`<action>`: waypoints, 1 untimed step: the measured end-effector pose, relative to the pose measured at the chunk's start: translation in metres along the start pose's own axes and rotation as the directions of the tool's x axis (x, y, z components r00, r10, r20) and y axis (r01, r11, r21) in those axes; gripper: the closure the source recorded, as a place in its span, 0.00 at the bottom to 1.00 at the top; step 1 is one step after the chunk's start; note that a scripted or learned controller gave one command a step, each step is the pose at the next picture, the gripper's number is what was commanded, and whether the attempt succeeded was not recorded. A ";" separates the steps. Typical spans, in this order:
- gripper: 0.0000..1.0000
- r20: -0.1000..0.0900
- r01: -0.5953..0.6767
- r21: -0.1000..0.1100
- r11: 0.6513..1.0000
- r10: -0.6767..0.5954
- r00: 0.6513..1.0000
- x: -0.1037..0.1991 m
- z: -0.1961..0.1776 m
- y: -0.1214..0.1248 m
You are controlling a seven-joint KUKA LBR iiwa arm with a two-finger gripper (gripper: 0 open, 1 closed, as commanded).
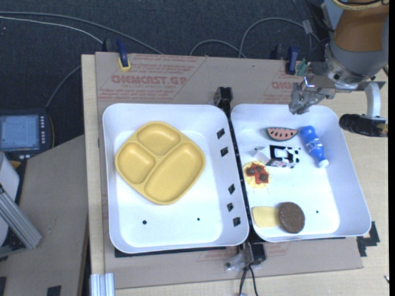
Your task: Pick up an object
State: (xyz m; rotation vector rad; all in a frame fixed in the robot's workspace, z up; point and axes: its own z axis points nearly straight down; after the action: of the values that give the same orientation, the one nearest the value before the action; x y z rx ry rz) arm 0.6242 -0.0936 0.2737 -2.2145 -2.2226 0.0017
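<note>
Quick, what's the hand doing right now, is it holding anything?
Hand: above the right bin's far edge; open or closed cannot be told.

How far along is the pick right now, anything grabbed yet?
Nothing looks picked yet. The tool hovers over the far edge of the right bin, above the items. The watermelon slice, blue bottle and brown cookie all lie in that bin. Descending, gripping and lifting are all left.

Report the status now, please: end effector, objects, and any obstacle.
End effector above right bin's far edge, nothing seen held. Blue bottle, watermelon slice, cookie lying in bin. Nothing blocking them.
</note>
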 end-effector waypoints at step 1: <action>1.00 0.000 -0.001 0.002 1.000 0.001 1.000 0.041 0.020 -0.026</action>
State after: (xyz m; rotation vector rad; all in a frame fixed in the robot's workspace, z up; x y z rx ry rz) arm 0.5982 -0.0531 0.2534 -2.2141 -2.2210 0.0034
